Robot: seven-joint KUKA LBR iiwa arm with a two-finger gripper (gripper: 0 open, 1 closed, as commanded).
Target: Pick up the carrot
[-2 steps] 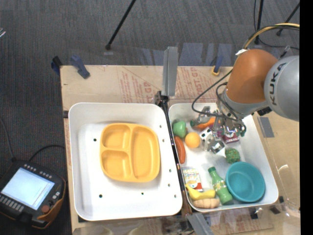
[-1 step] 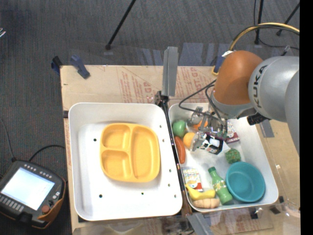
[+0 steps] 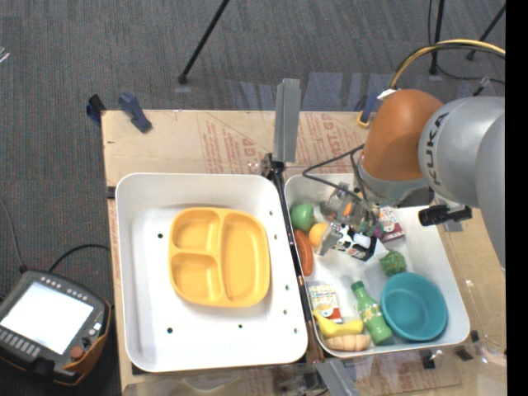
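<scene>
Robotics lab, not a home or kitchen. Evidence: industrial arm (image 3: 450,151), grey with orange band, reaching over a bare plywood bench (image 3: 206,139) printed with red lettering. Two shallow white bins (image 3: 132,221) sit side by side on it, clamps (image 3: 132,110) at the bench's far left corner. Teach pendant (image 3: 49,324) with lit screen lies on dark carpet (image 3: 82,40) at lower left, cable trailing. Tripod legs (image 3: 210,27) stand on the carpet behind. Right bin contents are toy food and a teal bowl (image 3: 414,305), test props.
</scene>
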